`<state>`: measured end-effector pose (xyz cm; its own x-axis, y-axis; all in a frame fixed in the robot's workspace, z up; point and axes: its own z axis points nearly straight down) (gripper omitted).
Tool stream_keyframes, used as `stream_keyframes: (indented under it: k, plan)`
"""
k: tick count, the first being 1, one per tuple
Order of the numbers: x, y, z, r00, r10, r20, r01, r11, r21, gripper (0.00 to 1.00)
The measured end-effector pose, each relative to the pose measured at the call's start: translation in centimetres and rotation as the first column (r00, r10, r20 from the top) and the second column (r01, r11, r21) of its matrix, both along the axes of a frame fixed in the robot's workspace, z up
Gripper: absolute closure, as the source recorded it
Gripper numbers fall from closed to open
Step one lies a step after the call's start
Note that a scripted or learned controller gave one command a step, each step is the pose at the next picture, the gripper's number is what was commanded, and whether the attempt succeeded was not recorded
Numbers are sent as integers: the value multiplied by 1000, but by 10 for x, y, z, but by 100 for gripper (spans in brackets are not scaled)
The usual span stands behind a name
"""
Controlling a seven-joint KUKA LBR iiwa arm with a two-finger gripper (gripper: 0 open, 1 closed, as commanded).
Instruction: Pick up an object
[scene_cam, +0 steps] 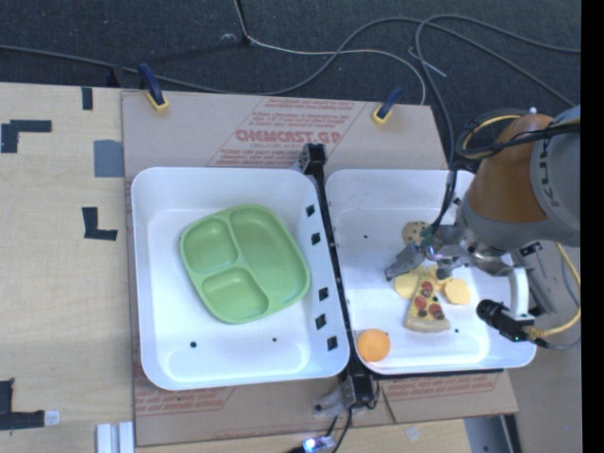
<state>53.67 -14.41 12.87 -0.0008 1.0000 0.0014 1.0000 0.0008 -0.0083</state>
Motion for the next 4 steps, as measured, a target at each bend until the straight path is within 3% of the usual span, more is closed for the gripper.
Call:
stream_keyframes:
  k: [1, 2, 4]
  plan:
    - [0, 0, -46, 1000, 0, 8, 0, 1000, -3, 0]
    - [1, 0, -33, 1000, 0, 11, 0, 1000, -4, 100]
    - [-4, 16, 68, 1000, 1, 12, -1, 1000, -1, 100]
